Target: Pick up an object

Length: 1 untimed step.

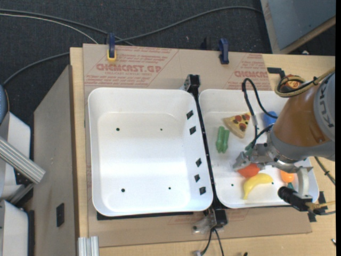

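The arm (303, 119) reaches in from the right and hangs low over the right bin (224, 199). Its gripper (250, 159) is down among the toys, right above a red toy (248, 170). The arm hides so much of the tool that I cannot tell how wide it is or if it has hold of anything. The red toy sits just under the gripper's tip, touching it or very close. A yellow banana (256, 184) lies just nearer than the red toy, almost touching it. A green toy (222, 140) stands to the left, near the wall between the bins. A pizza slice (237, 124) lies farther back. A bit of something orange (287, 177) and a bit of something blue (269, 117) peek out from beside the arm. The left bin (101, 143) has no toys in it. I think the red toy is the one the gripper is going for. The red toy and the banana are so close that the tool could bump the banana or pinch both at once. The red toy looks small and smooth, so it could slip out or get pushed away. The black cable (250, 97) on the arm hangs over the bin and could drag on the pizza slice.
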Tool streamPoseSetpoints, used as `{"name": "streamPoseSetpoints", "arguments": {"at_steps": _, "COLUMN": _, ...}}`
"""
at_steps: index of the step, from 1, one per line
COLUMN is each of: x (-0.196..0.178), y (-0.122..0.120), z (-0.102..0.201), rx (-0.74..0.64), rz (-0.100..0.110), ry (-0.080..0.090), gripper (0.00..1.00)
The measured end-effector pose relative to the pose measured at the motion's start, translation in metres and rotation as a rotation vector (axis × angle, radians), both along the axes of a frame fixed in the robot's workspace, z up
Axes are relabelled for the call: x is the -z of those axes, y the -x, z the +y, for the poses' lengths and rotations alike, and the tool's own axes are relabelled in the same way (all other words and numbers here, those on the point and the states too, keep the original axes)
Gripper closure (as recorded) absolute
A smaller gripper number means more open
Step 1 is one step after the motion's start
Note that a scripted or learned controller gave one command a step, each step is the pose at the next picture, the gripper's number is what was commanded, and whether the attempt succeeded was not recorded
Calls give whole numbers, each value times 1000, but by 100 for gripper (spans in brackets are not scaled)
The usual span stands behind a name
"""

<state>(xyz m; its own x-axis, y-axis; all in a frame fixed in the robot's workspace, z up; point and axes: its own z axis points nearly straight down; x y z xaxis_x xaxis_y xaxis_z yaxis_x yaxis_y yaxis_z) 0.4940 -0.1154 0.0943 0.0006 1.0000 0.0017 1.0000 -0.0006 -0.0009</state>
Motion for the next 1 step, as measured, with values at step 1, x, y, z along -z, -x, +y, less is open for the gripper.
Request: {"name": "streamPoseSetpoints", "arguments": {"at_steps": 1, "x": -95, "y": -8, "z": 60, "rx": -9, "rz": -10, "ry": 0, "gripper": 100}}
